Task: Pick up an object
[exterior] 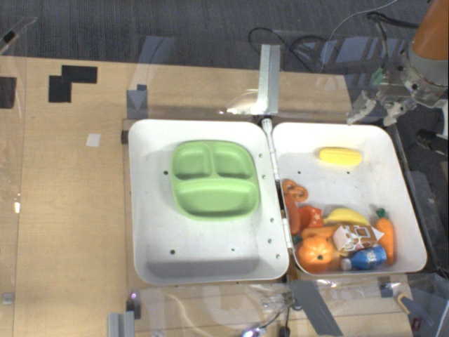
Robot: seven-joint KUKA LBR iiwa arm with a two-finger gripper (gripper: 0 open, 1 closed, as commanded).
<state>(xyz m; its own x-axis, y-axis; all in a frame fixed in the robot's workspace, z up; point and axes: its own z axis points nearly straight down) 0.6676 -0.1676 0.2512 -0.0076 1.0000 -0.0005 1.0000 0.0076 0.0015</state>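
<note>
Wooden and pale, the counter (63,209) has a smooth top with a few black square marks at its far left, and dark ribbed flooring lies behind it. On it sit two shallow white bins of hard plastic with rounded corners, side by side, touching along a thin metal divider.

In the left bin (151,251) lies a light green tray (214,180), matte, with three compartments and soft round edges.

Above the far right corner of the right bin (400,167) hangs the arm (431,44), grey with an orange band. Its jaws (379,107) are over the bin's far rim, holding nothing; they look spread apart, with a clear gap between the two tips.

The right bin holds the objects to pick. A yellow corn-like piece (340,156), oblong and bumpy, lies alone in the far part, its long axis running left to right. The others crowd the near part: a round orange (317,253), a curved banana (349,217), a small carton (356,237), a carrot (386,236) pointing toward the near edge, a blue bottle (366,259) lying on its side, and red pieces (298,213) by the divider.
</note>
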